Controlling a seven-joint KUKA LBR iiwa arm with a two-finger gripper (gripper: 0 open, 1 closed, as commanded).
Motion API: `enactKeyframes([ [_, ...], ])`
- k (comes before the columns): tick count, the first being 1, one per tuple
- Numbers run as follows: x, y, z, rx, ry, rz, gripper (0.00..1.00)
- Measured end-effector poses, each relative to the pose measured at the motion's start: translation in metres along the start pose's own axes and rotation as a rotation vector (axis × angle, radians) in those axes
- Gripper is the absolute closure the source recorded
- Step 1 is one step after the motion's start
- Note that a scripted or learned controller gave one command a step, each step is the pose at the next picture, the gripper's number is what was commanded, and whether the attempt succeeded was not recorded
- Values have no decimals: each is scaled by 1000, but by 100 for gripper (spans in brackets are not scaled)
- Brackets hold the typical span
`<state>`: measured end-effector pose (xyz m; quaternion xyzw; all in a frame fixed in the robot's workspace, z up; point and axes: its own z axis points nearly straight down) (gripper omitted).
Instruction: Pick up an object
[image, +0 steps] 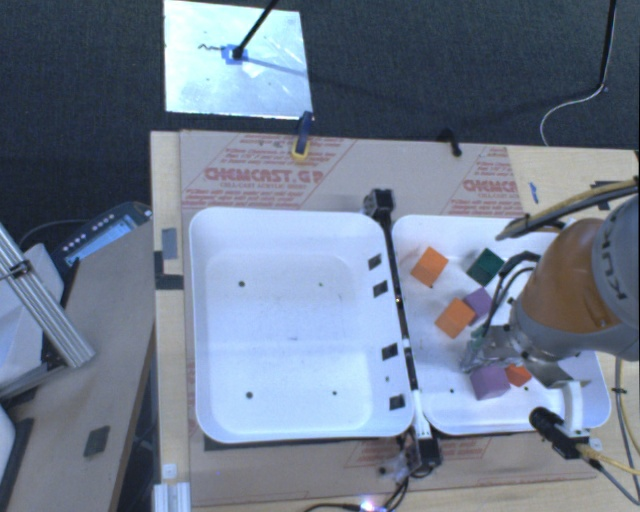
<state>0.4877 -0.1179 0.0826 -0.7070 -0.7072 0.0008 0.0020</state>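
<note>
Camera view showed my gripper (484, 352) low in the right bin (428, 238), its grey metal fingers down among the blocks. Whether they were spread or closed I could not tell; the wrist hid too much. Just below the fingertips sat a purple cube (490, 381), matte and flat-faced, and it looked touching or nearly so, so I took it as the thing to pick. A small red-orange piece (518, 376) lay right of that cube, close against it. Up and left of the gripper were an orange cube (455, 317), a smaller purple block (478, 301), another orange cube (430, 266) and a dark green block (486, 265). I judged the grasp needed the fingers squared onto two opposite flat faces, clear of the red-orange neighbour, on that smooth white plastic floor.
</note>
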Motion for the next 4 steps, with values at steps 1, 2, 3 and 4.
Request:
enactKeyframes([
  [1,-1,2,-2,-5,-2,-1,0],
  [2,4,92,-3,-13,-3,-8,0],
  [3,3,89,-14,-8,-1,-7,100],
  [4,88,131,-108,-16,0,-13,100],
])
